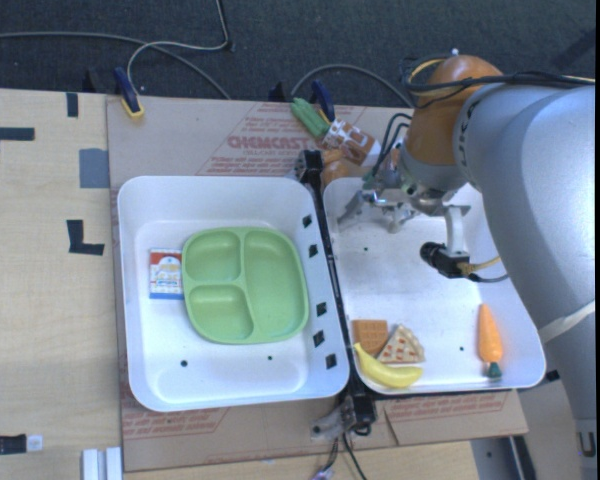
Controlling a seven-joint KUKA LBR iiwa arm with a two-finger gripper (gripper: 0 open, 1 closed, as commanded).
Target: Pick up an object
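The grey arm (535,183) is reaching in from the right, its orange band (442,108) sitting above the wrist, and the end effector (390,208) is hanging over the far end of the right bin (400,278), near the divide between the bins. Whether it is parted, closed or gripping anything cannot be told, since the wrist is covering much of it. The arm's bulk is cutting off the right bin's far right side. The right bin is holding 4 objects at its near end: 1 banana (385,370), 1 cracker (370,334), 1 sandwich wedge (403,346) and 1 carrot (490,338). The left bin (160,368) is holding 1 green divided plate (246,284) and 1 small box (165,273) touching the plate's left edge. 2 bins are resting on the bench (40,298).
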